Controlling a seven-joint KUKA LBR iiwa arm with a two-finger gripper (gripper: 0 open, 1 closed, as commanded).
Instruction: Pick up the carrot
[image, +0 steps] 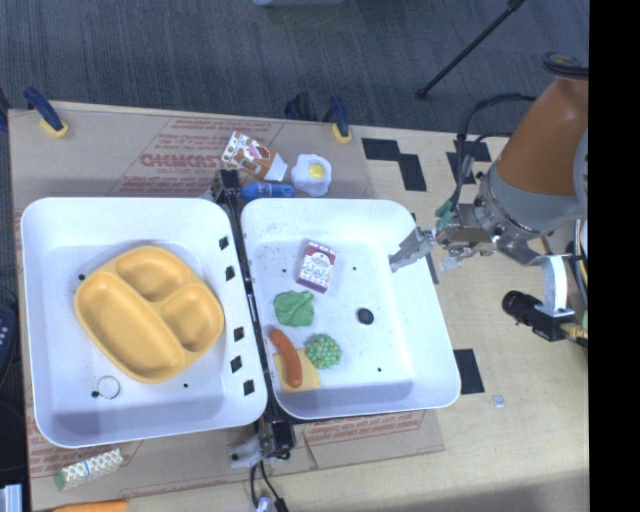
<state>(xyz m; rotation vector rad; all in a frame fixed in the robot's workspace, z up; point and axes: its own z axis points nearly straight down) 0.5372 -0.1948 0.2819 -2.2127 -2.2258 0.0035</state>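
Carrot (286, 357): an orange, sausage-shaped piece lying flat in the right bin, near that bin's front-left corner, close to the divider between the two bins; its lower end rests over a small yellow piece (306, 377).
Near neighbours: a bumpy green ball (322, 351) just beside the carrot on its right; a green leafy piece (294, 307) just behind it; a small red-and-white carton (316, 267) farther back; a dark round spot (365, 317) on the bin floor, well apart.
Right bin (425, 340): shallow and white.
Left bin (45, 300): holds a yellow divided plate (150, 312).
Gripper (408, 250): at the right bin's right rim, well apart from the carrot and carrying nothing; whether its fingers are parted or closed I cannot tell from this angle.
Arm (540, 160): reaches in from the right, orange band above the wrist.
Step in hand: approach, by my reading; no grasp has begun.
Next move calls for: travel across the bin to above the carrot, jaws set across its narrow width, then a descent that avoids the green ball.
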